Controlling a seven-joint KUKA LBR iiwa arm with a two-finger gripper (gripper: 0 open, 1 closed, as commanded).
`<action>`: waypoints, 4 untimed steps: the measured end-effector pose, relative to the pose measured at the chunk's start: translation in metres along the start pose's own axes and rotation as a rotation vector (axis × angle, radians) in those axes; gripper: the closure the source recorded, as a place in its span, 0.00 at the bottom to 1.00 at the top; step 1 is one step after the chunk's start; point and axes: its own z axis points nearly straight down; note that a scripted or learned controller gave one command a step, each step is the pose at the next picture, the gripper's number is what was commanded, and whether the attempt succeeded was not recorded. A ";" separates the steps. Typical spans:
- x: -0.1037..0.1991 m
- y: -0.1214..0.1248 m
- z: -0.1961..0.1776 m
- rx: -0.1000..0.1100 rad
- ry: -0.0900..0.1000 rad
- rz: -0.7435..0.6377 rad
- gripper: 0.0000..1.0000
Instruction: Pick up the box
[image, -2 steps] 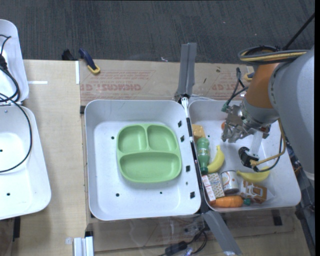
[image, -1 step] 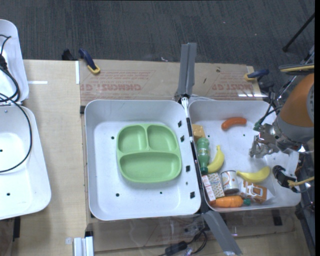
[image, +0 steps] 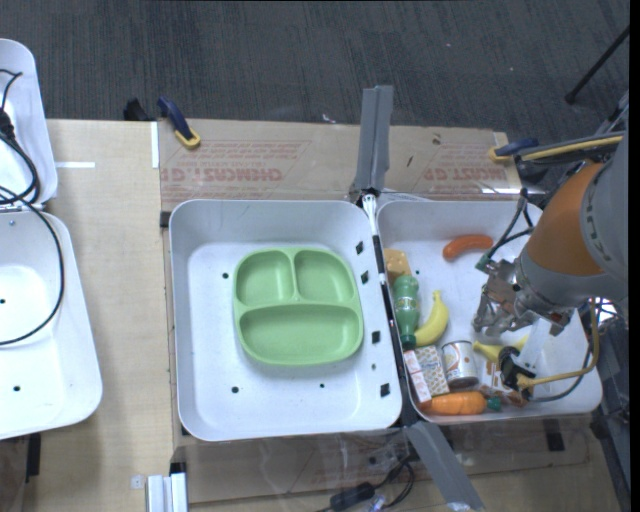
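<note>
Camera view: two white bins side by side on the surface. The left bin (image: 190, 330) holds a green divided plate (image: 297, 305), nothing else in it. The right bin (image: 570, 395) is cluttered.

The box (image: 426, 374), small, with red and white print, lies flat near the front left corner of the right bin, just beside the divider wall. A tin can (image: 459, 362) sits just to its right, touching or nearly so. A carrot (image: 458, 403) lies just in front of the box along the front rim. A green bottle (image: 405, 305) is behind the box, with a banana (image: 435, 318) beside that. An orange sausage-shaped item (image: 467, 245) lies near the back of the bin, well apart from the box.

The arm comes in from the right, with its orange band over the right bin. The gripper (image: 497, 318) hangs low in the middle of the bin, to the right of the banana and behind the can. The fingers point down and look parted by a narrow gap, with nothing visible between them.

Progress: the box is not grasped, it rests on the bin floor, untouched. The gripper is near but not over it; the can lies between them. Left to do, by my read: shift forward and left over the box, descend, close, lift. Tight neighbours (can, carrot, wall) make a clean grip look tricky.
</note>
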 end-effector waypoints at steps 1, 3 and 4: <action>0.051 0.017 -0.078 -0.003 -0.002 0.019 0.00; 0.041 0.006 0.000 -0.001 -0.001 0.082 0.00; 0.041 0.006 0.000 -0.001 -0.001 0.082 0.00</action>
